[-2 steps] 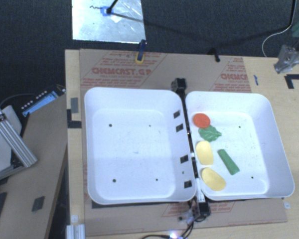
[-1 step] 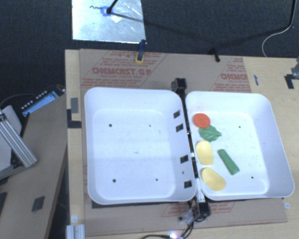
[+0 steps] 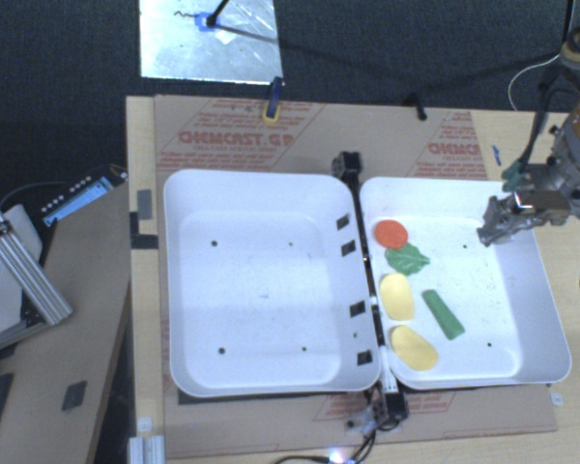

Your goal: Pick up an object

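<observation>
The right bin (image 3: 522, 298) holds several small objects along its left side: a red-orange round disc (image 3: 391, 233), a crumpled green leafy piece (image 3: 407, 258), a pale yellow oval (image 3: 397, 297), a green stick (image 3: 443, 314) lying at a slant, and a deeper yellow oval (image 3: 414, 348) near the front. My gripper (image 3: 496, 226) hangs over the right bin's far right part, well to the right of the objects, with nothing seen between its fingers. Its tips look small and dark against the bin.
The left bin (image 3: 261, 278) sits beside the right one, with black clips along the shared divider (image 3: 367, 288). A cardboard sheet (image 3: 300, 129) lies under both bins. A foil square (image 3: 211, 25) lies at the back, and metal rails (image 3: 19, 269) stand at the left.
</observation>
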Motion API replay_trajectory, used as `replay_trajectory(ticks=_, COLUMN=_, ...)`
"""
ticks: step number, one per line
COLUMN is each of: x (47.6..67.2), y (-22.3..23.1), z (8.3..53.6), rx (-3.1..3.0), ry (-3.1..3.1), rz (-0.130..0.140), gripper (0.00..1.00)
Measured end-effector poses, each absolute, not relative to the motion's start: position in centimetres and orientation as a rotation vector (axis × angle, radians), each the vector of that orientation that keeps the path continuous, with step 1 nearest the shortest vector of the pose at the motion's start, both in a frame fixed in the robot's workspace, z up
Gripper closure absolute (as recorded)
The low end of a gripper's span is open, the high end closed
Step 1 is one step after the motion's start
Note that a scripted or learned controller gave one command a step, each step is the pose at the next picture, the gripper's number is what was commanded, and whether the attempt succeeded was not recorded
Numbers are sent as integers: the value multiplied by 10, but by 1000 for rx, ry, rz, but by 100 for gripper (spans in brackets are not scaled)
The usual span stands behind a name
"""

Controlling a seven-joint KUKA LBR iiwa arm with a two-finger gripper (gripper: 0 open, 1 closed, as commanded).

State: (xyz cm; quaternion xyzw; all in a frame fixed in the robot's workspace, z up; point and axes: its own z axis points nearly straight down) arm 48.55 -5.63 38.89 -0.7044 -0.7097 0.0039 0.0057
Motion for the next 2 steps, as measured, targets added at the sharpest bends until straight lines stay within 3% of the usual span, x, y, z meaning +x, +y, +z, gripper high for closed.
replay_trajectory(ticks=1, x=497, y=-24, z=513, rx=-2220, ry=-2239, rz=-19, gripper=100)
replay_trajectory(ticks=2, x=486, y=24, z=403, rx=-2207, ry=-2227, rz=8, gripper=100)
